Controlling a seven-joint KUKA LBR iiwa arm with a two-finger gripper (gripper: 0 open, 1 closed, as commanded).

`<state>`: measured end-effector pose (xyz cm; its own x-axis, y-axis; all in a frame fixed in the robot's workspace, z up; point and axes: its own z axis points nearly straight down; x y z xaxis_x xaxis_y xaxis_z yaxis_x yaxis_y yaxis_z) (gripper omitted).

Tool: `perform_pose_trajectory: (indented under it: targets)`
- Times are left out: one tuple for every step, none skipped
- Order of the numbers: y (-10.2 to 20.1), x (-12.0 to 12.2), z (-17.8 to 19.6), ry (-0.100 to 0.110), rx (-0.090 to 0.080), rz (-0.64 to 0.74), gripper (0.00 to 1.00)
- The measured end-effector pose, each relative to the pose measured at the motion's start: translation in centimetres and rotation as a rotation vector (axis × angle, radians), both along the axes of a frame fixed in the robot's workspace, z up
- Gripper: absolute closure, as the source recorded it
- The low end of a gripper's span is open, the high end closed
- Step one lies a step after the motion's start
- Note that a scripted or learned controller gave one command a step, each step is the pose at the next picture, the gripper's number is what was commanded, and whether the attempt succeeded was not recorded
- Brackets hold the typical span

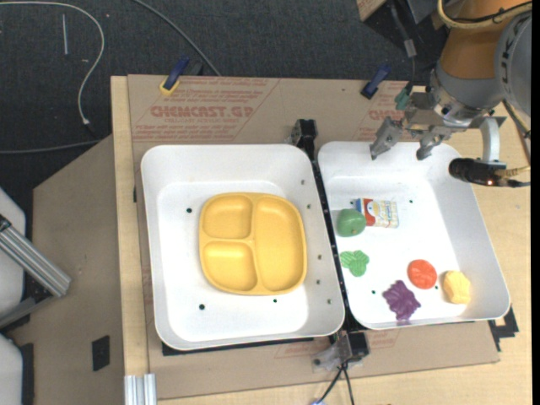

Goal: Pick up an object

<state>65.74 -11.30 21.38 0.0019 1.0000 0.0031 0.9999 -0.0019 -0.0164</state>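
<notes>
We see the gripper (405, 144) with fingers spread, holding nothing, above the right bin's (485, 251) far rim. Below the fingertips lie a small carton (376, 212), green ball (350, 222) and other toys.

Both white bins (169, 226) look like smooth moulded plastic with a soft sheen. The yellow divided tray (253, 243) in the left bin is plastic too, slightly glossy along its ridges. Beneath the bins lies a matt brown cardboard sheet (245, 108) printed in faded red. To the right of the tray, in the other bin, a small packet (375, 213) has a shiny printed wrapper, and the green (350, 222), purple (402, 299), orange (422, 272) and yellow (456, 287) toys look like matt rubbery plastic. Above that bin the gripper (403, 144) shows dull grey metal, under the arm's glossy orange band (481, 24). The floor (253, 24) is dark, rough carpet.
</notes>
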Motion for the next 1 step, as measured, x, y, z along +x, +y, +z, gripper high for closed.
perform_pose_trajectory:
  targets:
    - [0.02,0.27,0.91,-0.015,-0.002,0.003,0.0]
